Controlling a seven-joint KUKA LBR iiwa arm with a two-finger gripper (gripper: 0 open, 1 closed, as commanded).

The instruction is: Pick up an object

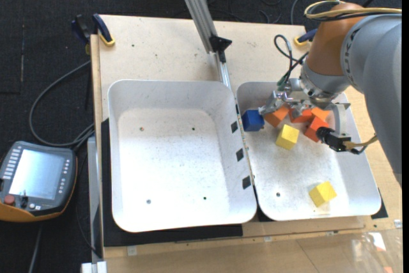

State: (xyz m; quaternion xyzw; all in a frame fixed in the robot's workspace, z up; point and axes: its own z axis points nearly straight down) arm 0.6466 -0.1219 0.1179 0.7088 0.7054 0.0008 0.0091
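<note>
The end effector hangs low in the far part of the right shallow white plastic bin; whether it grips anything cannot be told. The pale wooden table spreads beneath it, and the left white bin lies well to its left. Orange blocks sit touching or just beside it. A blue cube lies just left, a yellow cube just below, and another yellow cube well nearer the camera.
</note>
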